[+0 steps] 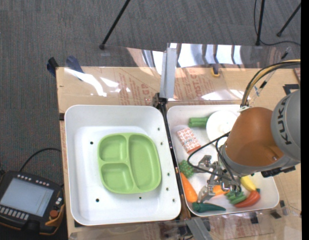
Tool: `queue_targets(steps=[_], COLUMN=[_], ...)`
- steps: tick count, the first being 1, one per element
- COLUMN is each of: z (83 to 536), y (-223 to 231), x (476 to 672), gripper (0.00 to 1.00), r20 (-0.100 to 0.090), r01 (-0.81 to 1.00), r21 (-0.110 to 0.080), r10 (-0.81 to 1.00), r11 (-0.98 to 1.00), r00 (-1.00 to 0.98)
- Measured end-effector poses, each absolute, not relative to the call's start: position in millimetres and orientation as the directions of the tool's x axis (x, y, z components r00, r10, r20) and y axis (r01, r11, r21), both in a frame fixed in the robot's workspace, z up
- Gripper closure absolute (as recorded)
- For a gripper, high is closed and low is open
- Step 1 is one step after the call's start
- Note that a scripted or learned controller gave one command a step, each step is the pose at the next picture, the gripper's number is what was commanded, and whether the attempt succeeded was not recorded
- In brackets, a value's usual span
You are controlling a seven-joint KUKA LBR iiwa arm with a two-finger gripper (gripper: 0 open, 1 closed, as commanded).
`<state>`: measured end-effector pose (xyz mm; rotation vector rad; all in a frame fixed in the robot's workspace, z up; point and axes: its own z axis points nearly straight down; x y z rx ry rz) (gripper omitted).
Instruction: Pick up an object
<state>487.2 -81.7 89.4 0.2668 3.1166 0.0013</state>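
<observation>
The gripper (216,186) hangs low in the right bin (272,200); whether it is closed I cannot tell. It sits among toy food: a carrot (188,188) beside it, a green pod (208,207) below. Judged: descent for grasp; next, close and lift.

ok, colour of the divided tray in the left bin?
Light green, plain; the divided tray shows clearly in the camera view, against the white left bin.
</observation>
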Motion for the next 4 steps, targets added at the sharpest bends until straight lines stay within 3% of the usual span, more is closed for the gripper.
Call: queue_targets(steps=[1, 2, 3, 4], z=[96.6, 97.0, 104.8, 104.6], y=[-80.1, -80.1, -79.4, -79.1], x=[486.1, 487.0, 487.0, 486.9], gripper=[1.0, 0.0, 1.0, 0.0], r20=[-0.004, -0.008, -0.004, -0.003], r01=[0.164, 0.164, 0.16, 0.159], r21=[0.002, 0.002, 0.003, 0.003], r10=[0.164, 0.164, 0.16, 0.159], r11=[0.986, 0.986, 0.987, 0.987], r00=[-0.986, -0.986, -0.987, -0.987])
